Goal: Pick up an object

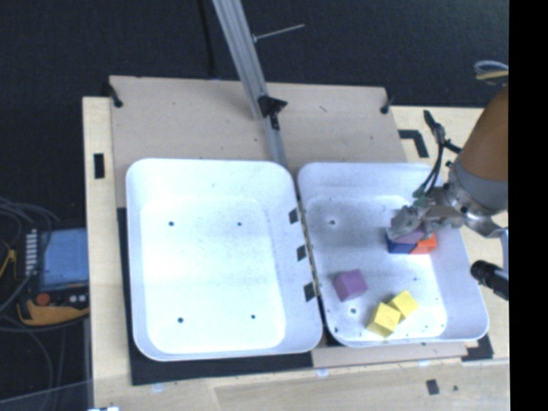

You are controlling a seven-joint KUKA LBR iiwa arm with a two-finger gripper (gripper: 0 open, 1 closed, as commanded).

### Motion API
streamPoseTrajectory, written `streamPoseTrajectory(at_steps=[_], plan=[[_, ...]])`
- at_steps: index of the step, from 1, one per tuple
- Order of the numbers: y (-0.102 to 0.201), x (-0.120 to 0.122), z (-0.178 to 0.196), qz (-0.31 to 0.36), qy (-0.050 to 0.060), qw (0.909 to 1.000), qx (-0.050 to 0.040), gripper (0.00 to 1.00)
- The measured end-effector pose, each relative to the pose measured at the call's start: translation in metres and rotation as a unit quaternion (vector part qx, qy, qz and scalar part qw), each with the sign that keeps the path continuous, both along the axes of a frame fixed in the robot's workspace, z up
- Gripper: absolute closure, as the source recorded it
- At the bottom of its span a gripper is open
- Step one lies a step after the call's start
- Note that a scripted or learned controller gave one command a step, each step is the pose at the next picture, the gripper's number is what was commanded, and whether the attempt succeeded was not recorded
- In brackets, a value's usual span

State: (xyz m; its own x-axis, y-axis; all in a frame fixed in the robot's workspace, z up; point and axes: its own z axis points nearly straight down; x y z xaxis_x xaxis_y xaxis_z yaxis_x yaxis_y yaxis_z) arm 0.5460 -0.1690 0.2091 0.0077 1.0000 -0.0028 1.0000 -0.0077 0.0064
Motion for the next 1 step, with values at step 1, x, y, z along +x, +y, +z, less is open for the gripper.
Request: streamPoseTrajectory(at_steps=[1], plan=[[-0.0009, 0.0005, 0.0045, 0.002, 0.002, 1.0000, 0.0008, 1.00]])
